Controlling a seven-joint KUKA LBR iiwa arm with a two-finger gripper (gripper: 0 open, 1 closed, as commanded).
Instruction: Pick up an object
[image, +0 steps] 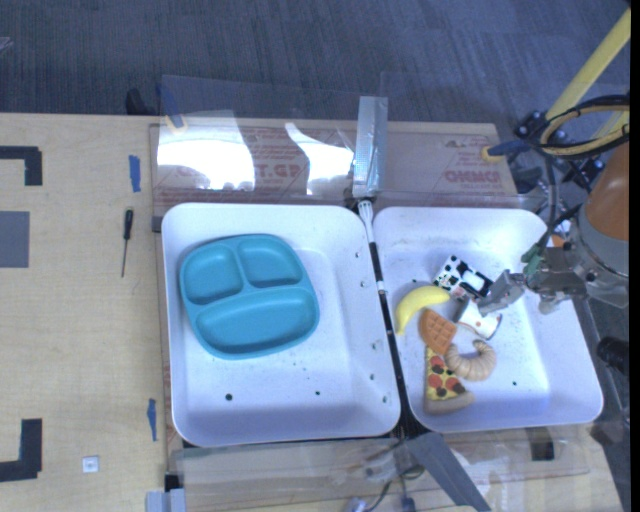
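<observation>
Several toys heaped just left of gripper (497, 293) in right bin (560, 385) | fingers' state: cannot tell | nearest: black-and-white block (456, 271), banana (418, 302) | advice: descend on one isolated edge, avoid clutter.

Bright, even overhead light. Strong white glare flares off the clear sheet (245, 160) behind the left bin (340, 400). Shadows are soft, and the focus is slightly soft throughout.

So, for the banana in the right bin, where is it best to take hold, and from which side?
Probably grip the banana across its curved middle, coming from above on its left, bare side. Its right end lies close to the other toys, while the bin floor beside its left is free.
</observation>
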